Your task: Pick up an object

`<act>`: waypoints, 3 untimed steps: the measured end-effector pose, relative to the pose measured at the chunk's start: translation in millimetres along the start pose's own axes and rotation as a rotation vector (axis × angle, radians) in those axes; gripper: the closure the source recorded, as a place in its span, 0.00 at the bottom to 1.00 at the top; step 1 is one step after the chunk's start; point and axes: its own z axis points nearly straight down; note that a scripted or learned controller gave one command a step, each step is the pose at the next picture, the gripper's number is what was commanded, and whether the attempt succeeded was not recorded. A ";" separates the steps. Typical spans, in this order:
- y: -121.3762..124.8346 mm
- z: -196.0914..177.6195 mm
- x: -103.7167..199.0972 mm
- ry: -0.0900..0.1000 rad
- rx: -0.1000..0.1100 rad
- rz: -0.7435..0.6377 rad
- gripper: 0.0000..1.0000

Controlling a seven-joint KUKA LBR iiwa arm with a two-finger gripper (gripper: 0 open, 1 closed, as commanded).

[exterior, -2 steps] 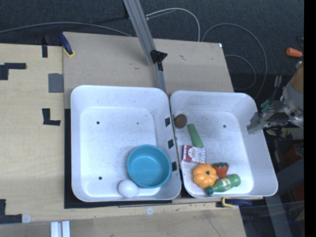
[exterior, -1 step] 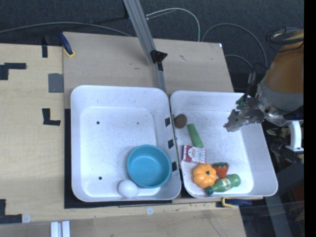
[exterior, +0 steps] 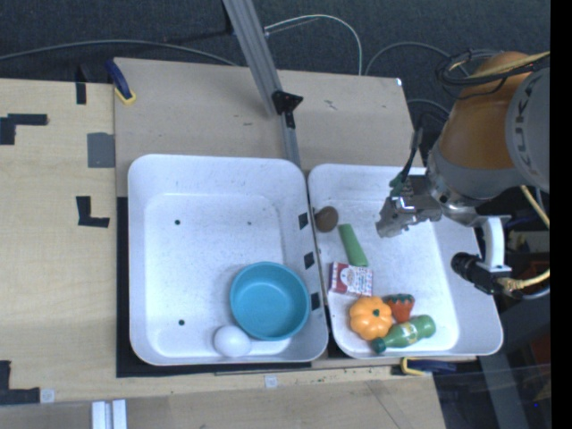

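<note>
Cucumber [exterior: 352, 245] btwn brown ball [exterior: 326, 218] & carton [exterior: 351, 280]; jaws [exterior: 394, 223] nearby, state unclear.

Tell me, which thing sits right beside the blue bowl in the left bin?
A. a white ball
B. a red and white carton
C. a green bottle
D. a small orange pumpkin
A: the white ball lies against the lower left edge of the blue bowl in the left bin; the green bottle, orange pumpkin and red and white carton all lie in the right bin.
</note>
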 end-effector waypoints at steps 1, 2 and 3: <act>20.0 -5.0 58.6 0.001 -0.003 -0.002 1.00; 32.1 0.1 121.5 0.001 -0.001 -0.003 1.00; 38.7 -3.5 173.4 0.000 -0.002 -0.001 1.00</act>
